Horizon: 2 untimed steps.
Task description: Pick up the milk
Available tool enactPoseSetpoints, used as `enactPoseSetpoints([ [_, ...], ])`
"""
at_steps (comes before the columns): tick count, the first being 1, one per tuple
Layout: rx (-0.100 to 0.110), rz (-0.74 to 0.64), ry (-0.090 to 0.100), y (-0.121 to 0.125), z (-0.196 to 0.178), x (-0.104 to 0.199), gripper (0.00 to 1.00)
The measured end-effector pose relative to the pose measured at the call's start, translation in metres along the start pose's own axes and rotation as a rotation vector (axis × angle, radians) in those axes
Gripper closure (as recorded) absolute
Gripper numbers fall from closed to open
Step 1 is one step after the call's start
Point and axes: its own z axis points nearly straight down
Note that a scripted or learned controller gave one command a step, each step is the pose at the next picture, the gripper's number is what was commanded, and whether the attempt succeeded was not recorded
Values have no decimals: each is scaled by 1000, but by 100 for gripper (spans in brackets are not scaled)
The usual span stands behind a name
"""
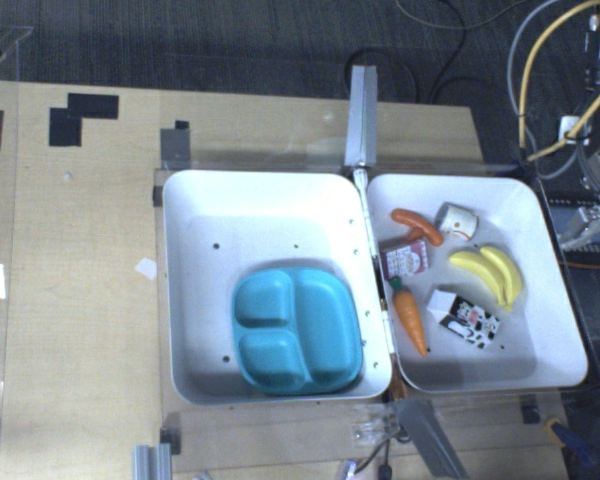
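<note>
Since nothing was closed on the milk, the task looked to be at its very start, with the approach not yet made; whether the pincer was released or clenched could not be told. At the left, the left bin (185, 298) held a blue divided tray (298, 330), its compartments bare. In the right bin (550, 358), a small pink carton (405, 260) and a carrot (410, 320) lay near the dividing wall, a sausage (417, 226) above them. The milk (468, 318), a cow-patterned carton, lay flat near the middle, just beside the carrot, below a white can (457, 221) and left of the bananas (490, 272). The next move probably called for descending over the carton, clear of both neighbours.
</note>
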Motion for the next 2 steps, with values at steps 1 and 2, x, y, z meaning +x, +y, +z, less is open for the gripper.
enactPoseSetpoints([
  [1,1,-178,2,59,-65,-12,100],
  [2,0,-660,2,68,-71,-19,100],
])
